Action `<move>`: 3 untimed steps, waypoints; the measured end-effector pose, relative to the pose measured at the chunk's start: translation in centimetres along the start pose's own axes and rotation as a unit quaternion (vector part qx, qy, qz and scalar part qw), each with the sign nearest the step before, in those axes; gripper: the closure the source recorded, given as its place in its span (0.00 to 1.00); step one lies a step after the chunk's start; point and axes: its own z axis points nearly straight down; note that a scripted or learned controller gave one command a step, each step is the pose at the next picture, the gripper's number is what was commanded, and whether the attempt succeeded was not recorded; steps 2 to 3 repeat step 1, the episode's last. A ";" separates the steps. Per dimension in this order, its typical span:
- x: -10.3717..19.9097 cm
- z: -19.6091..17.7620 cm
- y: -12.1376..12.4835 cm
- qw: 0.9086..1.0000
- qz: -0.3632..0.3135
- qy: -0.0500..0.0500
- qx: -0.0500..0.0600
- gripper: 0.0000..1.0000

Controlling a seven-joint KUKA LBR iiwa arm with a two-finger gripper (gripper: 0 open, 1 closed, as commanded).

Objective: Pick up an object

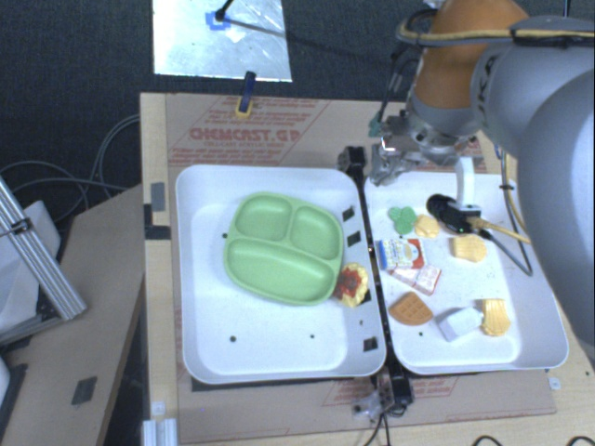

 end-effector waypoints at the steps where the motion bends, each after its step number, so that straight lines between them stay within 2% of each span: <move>1: 0.0 -0.1 -0.1 1.000 0.000 0.000 0.000 1.00; 3: 0.0 -0.1 -0.1 1.000 0.000 0.000 0.000 1.00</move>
